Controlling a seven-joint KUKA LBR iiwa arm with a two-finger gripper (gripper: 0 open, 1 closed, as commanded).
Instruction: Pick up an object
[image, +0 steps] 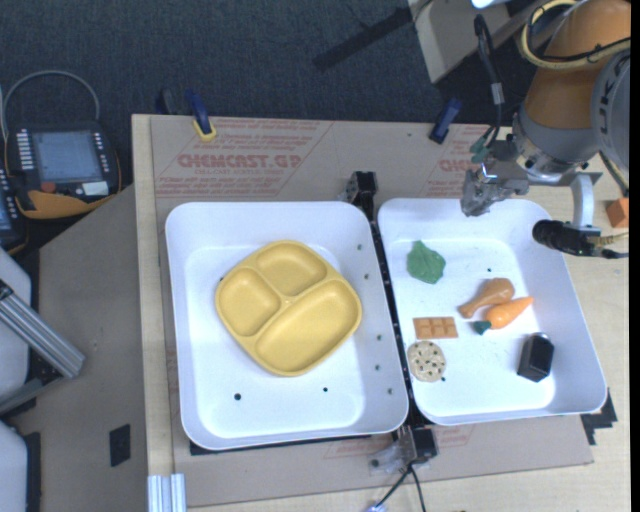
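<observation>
The right bin (570, 400) holds several small items: a green leafy piece (426, 262), a brown drumstick (487, 295), an orange carrot (506, 312), a tan cracker (435, 327), a round cookie (427, 360) and a black block (536, 357). My gripper (478, 199) hangs over the bin's far edge, up and to the right of the green piece, with nothing seen between its fingers. The arm reaches in from the upper right.
The left bin (200, 400) holds a yellow three-part plate (289, 305). A black clamp (362, 186) sits between the bins at the far side. A pendant with a screen (62, 165) lies off the bench at the left.
</observation>
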